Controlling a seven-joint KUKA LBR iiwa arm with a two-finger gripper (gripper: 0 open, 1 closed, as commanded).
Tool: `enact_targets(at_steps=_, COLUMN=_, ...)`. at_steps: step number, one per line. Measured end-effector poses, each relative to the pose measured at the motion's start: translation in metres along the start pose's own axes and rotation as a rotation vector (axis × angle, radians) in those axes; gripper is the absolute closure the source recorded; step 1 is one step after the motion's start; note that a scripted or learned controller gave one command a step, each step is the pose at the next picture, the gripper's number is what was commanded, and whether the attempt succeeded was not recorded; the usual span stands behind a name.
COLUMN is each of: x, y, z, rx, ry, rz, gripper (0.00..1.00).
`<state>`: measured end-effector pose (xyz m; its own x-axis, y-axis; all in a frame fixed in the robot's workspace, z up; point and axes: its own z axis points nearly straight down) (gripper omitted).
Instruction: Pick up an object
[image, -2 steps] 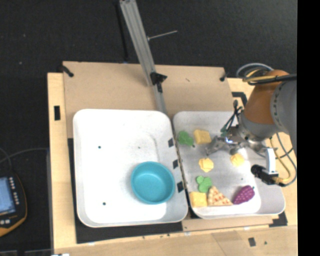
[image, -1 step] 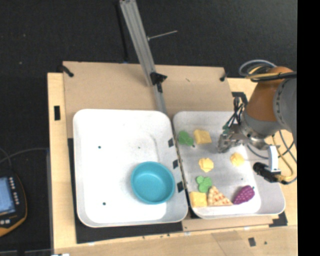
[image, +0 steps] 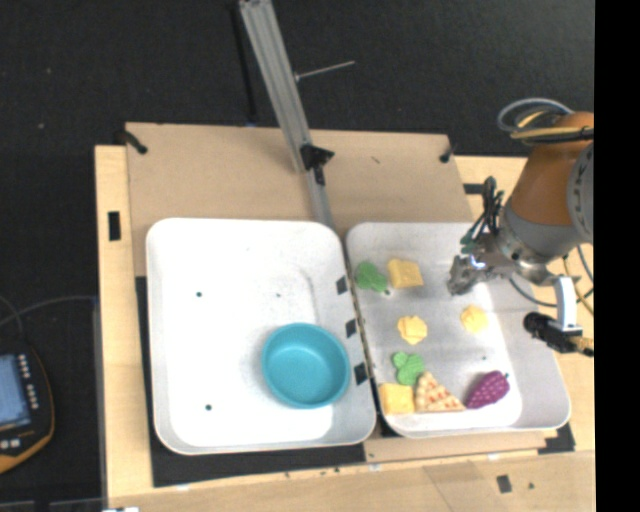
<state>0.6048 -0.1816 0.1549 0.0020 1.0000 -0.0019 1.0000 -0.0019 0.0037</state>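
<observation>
Now L bin (image: 180, 300) w/ blue bowl (image: 305, 365), R bin (image: 540, 400) w/ toy food; fingers (image: 459, 277) state unclear

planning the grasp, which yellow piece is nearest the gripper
The small round yellow piece by the right bin's right side, just below the gripper; the other yellow ones lie farther left.

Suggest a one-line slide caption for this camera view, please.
KUKA arm's gripper hovers over right bin of toy food; blue bowl sits in left bin.
</observation>
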Motion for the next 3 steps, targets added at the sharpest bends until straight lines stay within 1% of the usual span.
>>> enact_targets(at_steps=1, x=0.005, y=-0.003, z=-0.046, rx=-0.001, ry=0.000, rz=-0.005, gripper=1.00)
enact_targets(at_steps=2, x=0.001, y=-0.009, z=-0.094, rx=-0.003, ry=-0.001, rz=-0.004, gripper=1.00)
enact_targets(at_steps=3, x=0.046, y=0.007, z=-0.085, rx=0.001, ry=0.001, rz=-0.007, gripper=1.00)
